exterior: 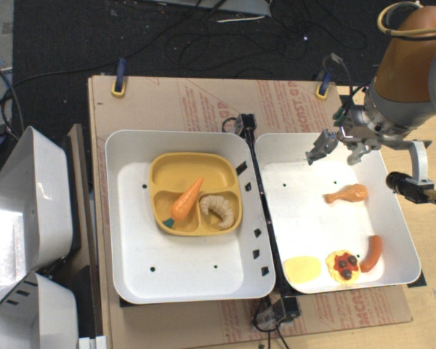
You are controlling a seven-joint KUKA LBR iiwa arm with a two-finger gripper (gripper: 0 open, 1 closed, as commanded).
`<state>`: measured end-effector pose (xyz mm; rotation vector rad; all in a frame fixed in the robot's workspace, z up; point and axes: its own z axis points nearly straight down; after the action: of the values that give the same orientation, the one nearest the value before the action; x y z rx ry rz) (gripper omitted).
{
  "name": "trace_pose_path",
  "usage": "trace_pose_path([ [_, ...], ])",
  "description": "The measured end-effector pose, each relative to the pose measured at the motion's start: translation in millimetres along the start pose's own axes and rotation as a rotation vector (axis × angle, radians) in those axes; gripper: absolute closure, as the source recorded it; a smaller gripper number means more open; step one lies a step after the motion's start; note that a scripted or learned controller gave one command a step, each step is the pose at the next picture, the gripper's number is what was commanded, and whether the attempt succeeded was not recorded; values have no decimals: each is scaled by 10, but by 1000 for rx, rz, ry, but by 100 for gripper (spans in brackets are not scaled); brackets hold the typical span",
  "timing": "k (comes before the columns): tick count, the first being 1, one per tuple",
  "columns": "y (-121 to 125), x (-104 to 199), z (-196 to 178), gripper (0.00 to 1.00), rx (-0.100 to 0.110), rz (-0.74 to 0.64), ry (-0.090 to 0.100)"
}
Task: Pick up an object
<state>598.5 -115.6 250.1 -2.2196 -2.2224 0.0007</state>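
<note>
My gripper (339,151) hangs over the far part of the right bin (298,187), open, with nothing between its fingers. In this bin an orange drumstick (346,193) lies just in front of the gripper. A red-orange sausage (371,253), a small round tart with red and dark toppings (343,265) and a flat yellow disc (302,269) lie near the bin's front edge. The left bin (131,260) holds a yellow divided plate (192,164) bearing a carrot (187,198) and a pale shrimp (218,209).
A black divider (260,209) runs between the two bins. Clamps (118,86) (323,87) grip the cardboard bench at the back. White bins (29,202) stand off the bench to the left. Cables cross the dark floor behind.
</note>
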Motion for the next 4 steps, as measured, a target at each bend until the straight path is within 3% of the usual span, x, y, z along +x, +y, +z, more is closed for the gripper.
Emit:
trace_pose_path([
  [3,-47,27,1577,0,4,3,0],
  [4,-33,26,1441,100,-2,4,-1],
])
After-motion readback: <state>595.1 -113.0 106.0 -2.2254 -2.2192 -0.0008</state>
